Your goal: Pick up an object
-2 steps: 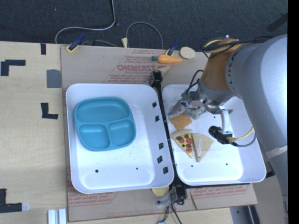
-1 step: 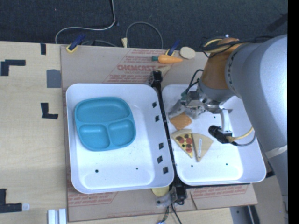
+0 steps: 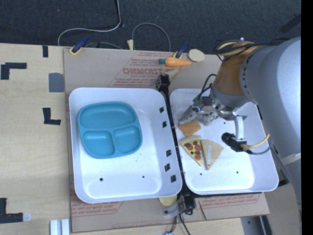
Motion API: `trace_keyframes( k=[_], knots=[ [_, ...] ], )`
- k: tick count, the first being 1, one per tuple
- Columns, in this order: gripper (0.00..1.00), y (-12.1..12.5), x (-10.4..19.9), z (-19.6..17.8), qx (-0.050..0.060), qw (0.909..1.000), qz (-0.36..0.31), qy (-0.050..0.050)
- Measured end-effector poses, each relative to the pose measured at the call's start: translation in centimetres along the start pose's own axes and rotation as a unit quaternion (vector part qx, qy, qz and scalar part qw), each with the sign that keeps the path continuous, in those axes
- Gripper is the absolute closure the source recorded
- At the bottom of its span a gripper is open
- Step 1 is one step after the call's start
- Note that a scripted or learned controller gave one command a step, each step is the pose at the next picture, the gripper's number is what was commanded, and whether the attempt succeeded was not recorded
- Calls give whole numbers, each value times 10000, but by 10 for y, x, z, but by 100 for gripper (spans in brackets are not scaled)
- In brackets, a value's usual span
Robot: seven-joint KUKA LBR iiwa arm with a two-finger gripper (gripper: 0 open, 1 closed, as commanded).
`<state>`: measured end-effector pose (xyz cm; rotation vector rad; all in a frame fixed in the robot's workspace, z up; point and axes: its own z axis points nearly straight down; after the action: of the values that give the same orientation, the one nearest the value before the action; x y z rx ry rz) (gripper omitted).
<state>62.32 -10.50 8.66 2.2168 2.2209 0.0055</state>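
Note:
In the right bin [image 3: 244, 175] lie a small tan bread-like piece [image 3: 190, 127] and a pizza slice toy [image 3: 199, 151] just below it. My gripper [image 3: 191, 114] hangs low over the bin's upper left part, its metal fingers [image 3: 187, 116] pointing left, right above the tan piece. The fingers stand a little apart and nothing shows between them. The grey arm with its orange band [image 3: 232, 75] comes in from the upper right.
The left bin [image 3: 88, 180] holds a blue sectioned plate [image 3: 110, 129]. Behind the bins on the cardboard lie an orange carrot-like toy [image 3: 176, 61] and a beige round piece [image 3: 196, 56]. A black cable end [image 3: 234, 142] hangs over the right bin.

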Motion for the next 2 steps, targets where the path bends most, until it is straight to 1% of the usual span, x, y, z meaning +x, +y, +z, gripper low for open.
trace_keyframes(
  k=[1,2],
  knots=[
    [0,-9,10,0,-3,10000,4,-18],
    [100,-8,-1,-14,-33,9999,31,-114]
  ],
)
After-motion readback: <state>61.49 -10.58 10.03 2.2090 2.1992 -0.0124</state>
